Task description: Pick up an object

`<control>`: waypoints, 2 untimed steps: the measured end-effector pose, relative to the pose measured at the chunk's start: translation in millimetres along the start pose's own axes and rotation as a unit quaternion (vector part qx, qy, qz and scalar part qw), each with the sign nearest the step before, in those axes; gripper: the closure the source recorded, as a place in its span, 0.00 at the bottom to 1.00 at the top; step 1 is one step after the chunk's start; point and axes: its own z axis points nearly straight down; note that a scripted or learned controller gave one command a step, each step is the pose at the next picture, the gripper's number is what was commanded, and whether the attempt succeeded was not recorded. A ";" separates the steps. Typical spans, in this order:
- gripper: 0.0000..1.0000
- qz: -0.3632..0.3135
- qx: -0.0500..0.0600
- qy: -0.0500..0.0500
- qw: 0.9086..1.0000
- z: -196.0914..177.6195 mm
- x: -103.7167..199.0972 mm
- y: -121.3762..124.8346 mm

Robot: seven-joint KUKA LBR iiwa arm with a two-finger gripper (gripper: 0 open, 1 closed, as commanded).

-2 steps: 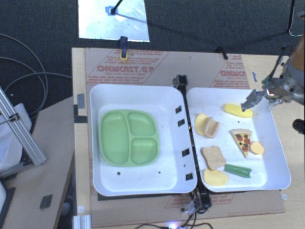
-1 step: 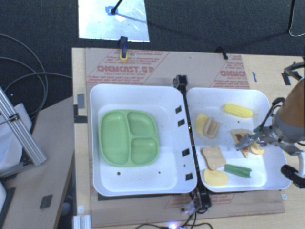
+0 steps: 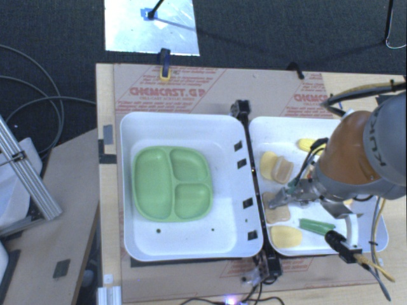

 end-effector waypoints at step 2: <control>0.00 0.002 0.003 0.000 1.000 -16.6 8.7 15.2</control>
